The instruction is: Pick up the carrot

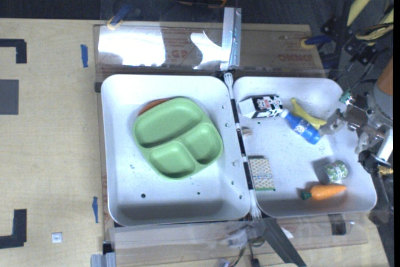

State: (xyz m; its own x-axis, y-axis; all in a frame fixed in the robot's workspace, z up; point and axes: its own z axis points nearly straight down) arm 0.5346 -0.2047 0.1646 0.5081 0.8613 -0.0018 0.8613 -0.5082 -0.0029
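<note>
The carrot (326,192) lies near the right bin's (281,204) front edge, likely a light, rigid, smooth toy best pinched across its thick middle, while the pincer's (369,134) state I cannot tell.

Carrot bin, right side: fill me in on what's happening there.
A robot arm reaches in from the right over the right bin, with its gripper near the bin's right edge. The carrot lies at the bin's near right corner, apart from the gripper and not picked up. Beside it sit a small green object, a banana, a blue tube, a small cow-print carton and a patterned sponge. The left bin holds a green divided plate.
</note>
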